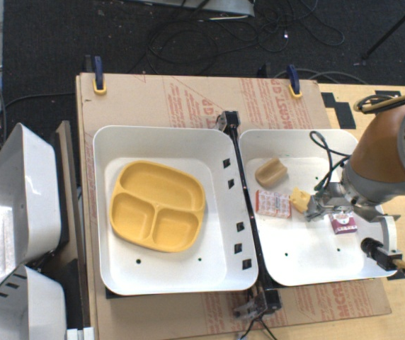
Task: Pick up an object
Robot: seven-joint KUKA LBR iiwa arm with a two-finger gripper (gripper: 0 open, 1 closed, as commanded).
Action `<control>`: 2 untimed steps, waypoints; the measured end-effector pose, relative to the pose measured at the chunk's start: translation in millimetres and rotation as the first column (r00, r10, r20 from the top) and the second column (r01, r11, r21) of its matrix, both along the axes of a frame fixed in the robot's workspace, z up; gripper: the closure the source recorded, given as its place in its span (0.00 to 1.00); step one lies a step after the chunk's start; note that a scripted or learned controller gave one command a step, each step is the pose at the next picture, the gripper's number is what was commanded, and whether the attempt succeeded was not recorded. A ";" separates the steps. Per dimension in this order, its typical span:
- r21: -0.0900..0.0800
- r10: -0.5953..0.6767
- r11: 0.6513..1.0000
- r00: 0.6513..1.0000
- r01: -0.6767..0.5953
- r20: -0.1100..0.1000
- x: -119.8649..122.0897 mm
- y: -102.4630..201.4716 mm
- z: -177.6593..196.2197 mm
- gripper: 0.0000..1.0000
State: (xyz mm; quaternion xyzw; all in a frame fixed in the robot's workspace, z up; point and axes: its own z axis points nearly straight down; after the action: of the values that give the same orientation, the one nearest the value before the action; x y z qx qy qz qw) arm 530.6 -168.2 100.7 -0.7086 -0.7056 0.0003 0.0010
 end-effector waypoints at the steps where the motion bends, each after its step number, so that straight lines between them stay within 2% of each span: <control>1: -0.002 0.001 1.000 1.000 -0.001 0.005 -1.4 -1.9 41.9 1.00; 2: -0.003 0.007 1.000 1.000 -0.006 0.005 0.3 -6.0 84.5 1.00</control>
State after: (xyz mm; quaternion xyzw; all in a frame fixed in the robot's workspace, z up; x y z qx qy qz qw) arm 531.0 -174.3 185.2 -0.7063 -0.7079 -0.0007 -0.0019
